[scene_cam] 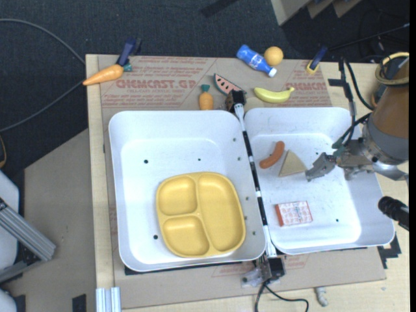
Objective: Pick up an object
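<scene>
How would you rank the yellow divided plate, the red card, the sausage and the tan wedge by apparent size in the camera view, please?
1. Yellow divided plate, clearly largest.
2. Red card.
3. Tan wedge and sausage look too alike to rank.

The grey arm (390,132) reaches in from the right (orange band above the wrist), its gripper (320,168) pointing left.

A robotics lab is indicated by a cardboard-topped bench (162,77) on which two white bins (130,142) are clamped side by side, toy food (273,95) is scattered, cables (39,31) are trailed over dark carpet, and an aluminium frame (23,236) is mounted.
</scene>
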